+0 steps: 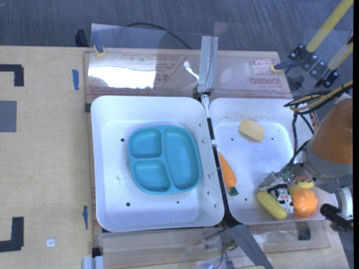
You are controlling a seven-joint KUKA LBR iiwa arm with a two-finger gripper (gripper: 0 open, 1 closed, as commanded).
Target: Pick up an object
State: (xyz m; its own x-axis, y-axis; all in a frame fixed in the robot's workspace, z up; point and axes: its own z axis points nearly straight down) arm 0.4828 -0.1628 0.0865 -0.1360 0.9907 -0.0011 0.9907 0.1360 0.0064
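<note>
Slanted overhead view of both bins [106, 167]

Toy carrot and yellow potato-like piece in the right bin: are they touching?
Apart. The camera view shows bare white bin floor between the carrot, lying along the bin's left wall, and the yellow piece farther back.

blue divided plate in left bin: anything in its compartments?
Empty. The blue divided plate in the left bin shows bare blue in all three compartments; the food items lie in the right bin.
</note>
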